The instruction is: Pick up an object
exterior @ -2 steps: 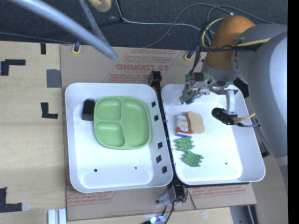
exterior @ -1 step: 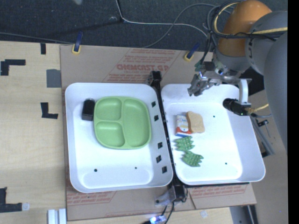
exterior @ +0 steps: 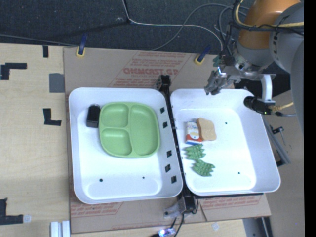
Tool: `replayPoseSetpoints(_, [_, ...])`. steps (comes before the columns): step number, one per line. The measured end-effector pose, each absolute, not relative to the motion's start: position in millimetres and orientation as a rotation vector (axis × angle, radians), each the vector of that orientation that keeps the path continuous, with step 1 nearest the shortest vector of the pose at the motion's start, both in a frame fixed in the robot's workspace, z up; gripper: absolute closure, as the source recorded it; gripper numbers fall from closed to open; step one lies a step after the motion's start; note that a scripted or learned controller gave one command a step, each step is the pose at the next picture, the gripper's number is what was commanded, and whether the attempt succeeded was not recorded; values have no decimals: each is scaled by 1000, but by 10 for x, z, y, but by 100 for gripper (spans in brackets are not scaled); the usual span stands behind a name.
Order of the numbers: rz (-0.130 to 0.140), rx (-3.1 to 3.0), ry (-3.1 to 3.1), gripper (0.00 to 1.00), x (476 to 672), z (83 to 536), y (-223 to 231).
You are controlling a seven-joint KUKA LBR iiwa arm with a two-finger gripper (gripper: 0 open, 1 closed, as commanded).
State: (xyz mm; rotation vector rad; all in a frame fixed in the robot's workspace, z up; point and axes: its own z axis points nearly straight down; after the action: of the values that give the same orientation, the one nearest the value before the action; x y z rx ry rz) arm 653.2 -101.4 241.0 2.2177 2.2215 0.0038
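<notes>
Gripper (exterior: 213, 89) is seen above right bin's (exterior: 256, 147) far rim; its opening cannot be told. Tan bread slice (exterior: 207, 129), small packet (exterior: 191, 131), leafy green pieces (exterior: 198, 160) are noted inside it.

Claw (exterior: 215, 87) above right bin (exterior: 256, 147) rim (far edge).

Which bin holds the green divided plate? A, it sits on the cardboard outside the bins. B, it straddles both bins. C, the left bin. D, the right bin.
C: the green divided plate lies flat inside the left bin, beside a small black object.
</notes>
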Motion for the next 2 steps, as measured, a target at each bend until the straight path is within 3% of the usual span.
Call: replayPoseSetpoints(2, [-1,2217,2230,100,6328,2356,28])
